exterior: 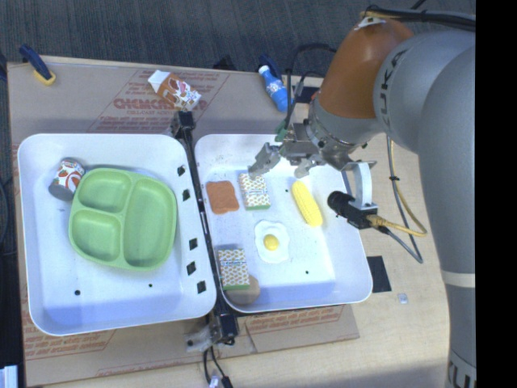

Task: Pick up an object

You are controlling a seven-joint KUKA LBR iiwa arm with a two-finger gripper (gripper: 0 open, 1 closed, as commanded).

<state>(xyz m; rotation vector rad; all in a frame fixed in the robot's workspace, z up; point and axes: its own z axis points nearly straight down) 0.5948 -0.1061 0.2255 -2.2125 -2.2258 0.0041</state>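
Gripper over right bin, fingers apart, clamped on nothing; corn cob just below-right, patterned box, toast, fried egg; green tray in left bin

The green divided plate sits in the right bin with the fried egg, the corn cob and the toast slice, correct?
Not quite. The camera view shows the green divided plate in the left bin, beside a small can. The fried egg, the corn cob and the toast slice do lie in the right bin.
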